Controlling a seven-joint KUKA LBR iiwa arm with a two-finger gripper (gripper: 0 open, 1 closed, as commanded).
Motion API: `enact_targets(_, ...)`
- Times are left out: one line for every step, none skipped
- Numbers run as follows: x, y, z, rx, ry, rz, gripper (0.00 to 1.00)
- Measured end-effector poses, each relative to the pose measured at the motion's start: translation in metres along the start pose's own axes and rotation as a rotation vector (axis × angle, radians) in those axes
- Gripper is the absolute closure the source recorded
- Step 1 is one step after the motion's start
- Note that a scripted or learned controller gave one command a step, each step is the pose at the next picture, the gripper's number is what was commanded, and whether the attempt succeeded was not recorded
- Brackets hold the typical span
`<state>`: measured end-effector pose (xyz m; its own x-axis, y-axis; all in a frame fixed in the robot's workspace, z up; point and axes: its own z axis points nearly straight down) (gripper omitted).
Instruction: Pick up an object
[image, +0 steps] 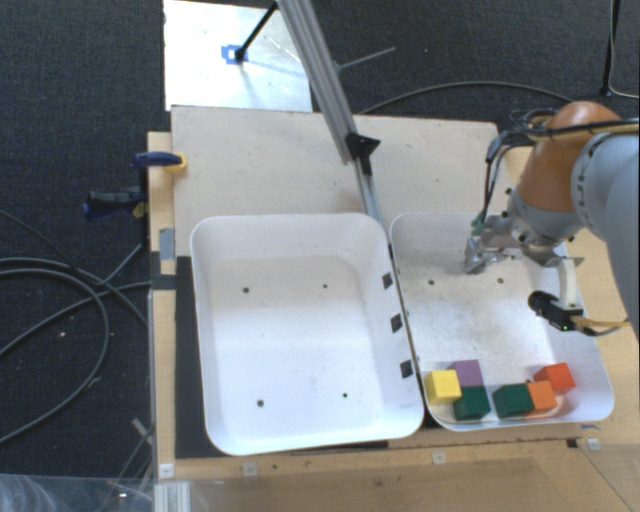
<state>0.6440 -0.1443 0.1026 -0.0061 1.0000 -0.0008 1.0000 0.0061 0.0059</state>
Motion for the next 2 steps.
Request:
enact_targets(0.078, -0.054, -0.093, -0.001, 0.003, -0.004, 1.00)
enact_targets(0.114, -0.099, -0.088, 0.009, 0.003, -0.002, 1.00)
